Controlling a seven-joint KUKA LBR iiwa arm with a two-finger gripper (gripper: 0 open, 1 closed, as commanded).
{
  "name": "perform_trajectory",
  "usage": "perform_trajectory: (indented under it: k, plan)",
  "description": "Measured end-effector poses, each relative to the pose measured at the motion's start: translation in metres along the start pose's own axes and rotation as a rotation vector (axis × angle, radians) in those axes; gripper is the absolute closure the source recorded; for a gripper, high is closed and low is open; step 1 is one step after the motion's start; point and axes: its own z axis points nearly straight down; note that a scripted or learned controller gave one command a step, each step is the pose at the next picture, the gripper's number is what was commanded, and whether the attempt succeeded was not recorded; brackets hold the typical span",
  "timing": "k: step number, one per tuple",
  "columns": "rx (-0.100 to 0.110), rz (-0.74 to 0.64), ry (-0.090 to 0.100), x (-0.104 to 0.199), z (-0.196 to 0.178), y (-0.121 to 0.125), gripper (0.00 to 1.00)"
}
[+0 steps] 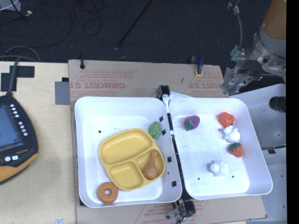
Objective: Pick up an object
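gripper hangs above the right white bin's far rim; whether its jaws are parted, i cannot tell. nearest below them lies a small red plastic toy vegetable, likely light, rigid, slick; best pinched across its middle.

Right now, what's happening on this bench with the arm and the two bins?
The gripper hangs above the far edge of the right bin, not touching any object. That bin holds small toy foods, including a purple piece and an orange piece. The left bin holds a yellow divided tray and a doughnut.
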Motion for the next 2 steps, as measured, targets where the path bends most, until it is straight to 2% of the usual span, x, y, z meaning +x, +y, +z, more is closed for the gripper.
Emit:
perform_trajectory:
  k: [1,2]
  plan:
    - [-0.002,-0.006,0.002,0.032,0.002,-0.074,1.0]
    - [-0.004,-0.006,0.001,0.063,-0.005,-0.092,1.0]
